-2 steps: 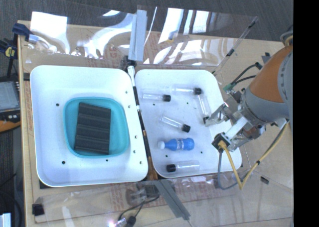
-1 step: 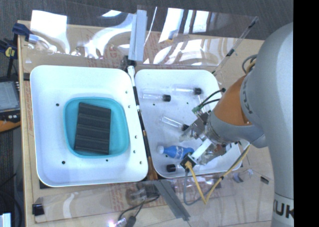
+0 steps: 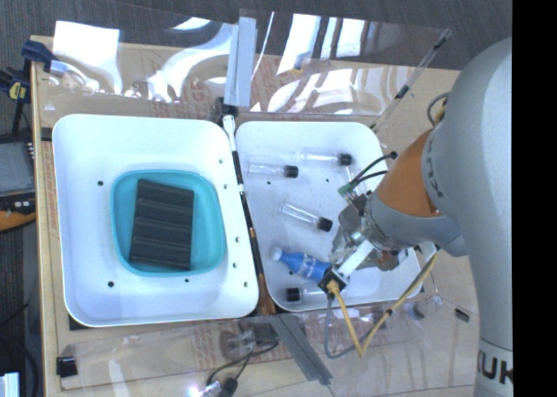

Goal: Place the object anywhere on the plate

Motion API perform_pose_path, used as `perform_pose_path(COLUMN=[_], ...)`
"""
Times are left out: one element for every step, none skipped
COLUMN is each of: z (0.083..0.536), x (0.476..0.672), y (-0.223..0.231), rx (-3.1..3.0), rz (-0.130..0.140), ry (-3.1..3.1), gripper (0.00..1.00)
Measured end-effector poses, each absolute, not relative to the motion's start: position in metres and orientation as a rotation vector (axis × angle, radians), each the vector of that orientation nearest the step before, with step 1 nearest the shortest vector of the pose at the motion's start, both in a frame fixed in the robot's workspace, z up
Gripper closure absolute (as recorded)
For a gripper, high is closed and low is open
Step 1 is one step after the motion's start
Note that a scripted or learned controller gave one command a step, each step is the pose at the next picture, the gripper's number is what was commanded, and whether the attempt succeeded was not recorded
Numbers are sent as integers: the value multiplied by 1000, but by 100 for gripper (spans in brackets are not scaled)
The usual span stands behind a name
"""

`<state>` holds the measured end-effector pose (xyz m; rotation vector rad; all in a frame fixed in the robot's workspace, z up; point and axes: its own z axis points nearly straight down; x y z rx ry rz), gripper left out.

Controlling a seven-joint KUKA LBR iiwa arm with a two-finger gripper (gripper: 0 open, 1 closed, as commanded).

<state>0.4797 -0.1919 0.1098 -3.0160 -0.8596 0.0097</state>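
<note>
A light blue plate (image 3: pixel 209 243) sits in the middle of the left bin (image 3: pixel 78 160). A black ridged block (image 3: pixel 163 224) lies flat on the plate, well inside its rim. My gripper (image 3: pixel 351 240) hangs low over the right bin (image 3: pixel 287 138), near its front right corner. Just to the gripper's left lies a clear tube with a blue end (image 3: pixel 300 263). Nothing shows between the gripper and the bin floor that I can tell as held.
Several clear tubes with black caps lie in the right bin: one at the back left (image 3: pixel 271 167), one at the back (image 3: pixel 324 158), one in the middle (image 3: pixel 305 214). A small black-capped vial (image 3: pixel 292 295) rests by the front wall.
</note>
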Motion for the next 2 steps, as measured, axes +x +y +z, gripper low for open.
perform_pose_path(z=[110,193], x=[480,476], y=[-192,-211], rx=[-3016,-2999], rz=[11,3], ry=[-862,-926], gripper=[0,0])
